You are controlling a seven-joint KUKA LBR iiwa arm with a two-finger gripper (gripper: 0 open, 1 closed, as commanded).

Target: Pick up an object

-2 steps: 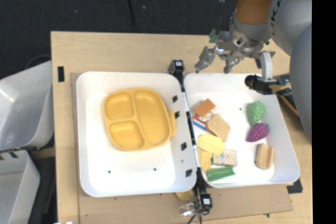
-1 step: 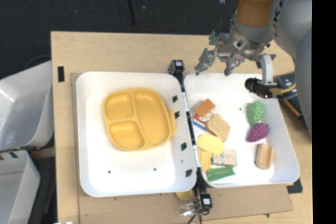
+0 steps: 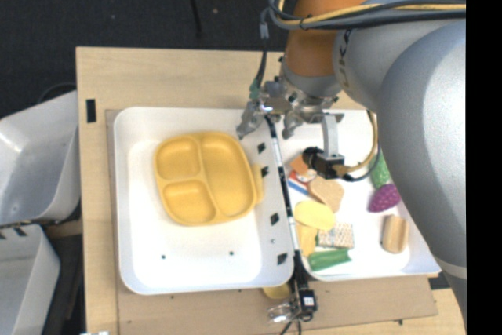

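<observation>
Gripper (image 3: 274, 120) up near the bins' back edge, fingers hard to see. Yellow divided plate (image 3: 207, 176) in left bin (image 3: 141, 263).

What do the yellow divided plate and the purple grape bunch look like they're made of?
The yellow divided plate in the left white bin looks like moulded matte plastic: uniform colour, soft rounded ridges. The purple grape bunch in the right bin is probably toy plastic or rubber; it is too small to tell.
</observation>
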